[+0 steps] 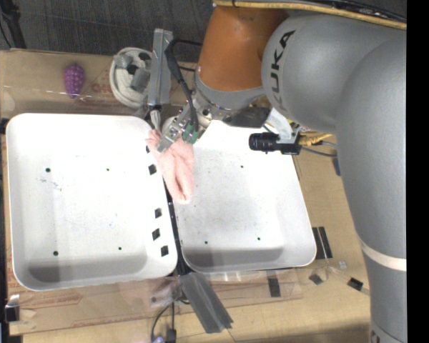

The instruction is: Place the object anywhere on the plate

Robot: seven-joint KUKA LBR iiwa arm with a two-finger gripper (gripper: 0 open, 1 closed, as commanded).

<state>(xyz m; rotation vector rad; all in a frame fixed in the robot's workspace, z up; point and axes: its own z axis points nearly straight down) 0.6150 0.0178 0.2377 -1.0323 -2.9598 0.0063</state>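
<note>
Over the seam between the two bins, near their far edge, a pink crumpled cloth (176, 167) hangs down, its top pinched under the tool (180, 133). Lower end of the cloth drapes across the dividing rims, mostly on the right bin's side, just past the black tape marks on the rim.

Tool: small, with a green part visible, fingers clamped on the top of the cloth. The cloth bunches right at the fingertips and dangles from there.

Arm: grey KUKA arm (343, 120) comes in from the right, orange band (232, 45) sits directly above the wrist, a black cylindrical part (268, 143) sticks out beside the wrist over the right bin's far edge.

Left shallow white bin (79, 191): a few dark dots on the floor. Right shallow white bin (236, 213): same, partly covered by the arm at its far right.

Brown tabletop (43, 77) beyond the bins: a small purple grape-like bunch (74, 79) at far left, well apart from the cloth; a white round coil-shaped item (131, 73) near the left bin's far right corner, beside a grey upright bracket (159, 66). Grey flat strip (204, 302) lies at the near edge below the seam.
</note>
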